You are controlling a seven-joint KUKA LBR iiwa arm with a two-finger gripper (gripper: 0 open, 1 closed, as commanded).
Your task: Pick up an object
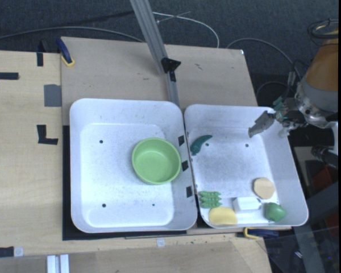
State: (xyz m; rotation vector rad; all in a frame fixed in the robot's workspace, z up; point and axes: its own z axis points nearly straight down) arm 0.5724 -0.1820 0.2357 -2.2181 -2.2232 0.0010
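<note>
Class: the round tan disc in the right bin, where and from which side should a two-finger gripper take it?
Grip the round tan disc across its rim, descending from above. It seems to lie flat, with open floor on its far side; the white block and green ball crowd its near side.

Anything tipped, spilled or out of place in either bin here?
Nothing stands out. The green bowl sits upright in the left bin. In the right bin, a dark green piece lies alone near the divider, and five small items cluster along the near edge. The hand hovers over the far right corner.
</note>
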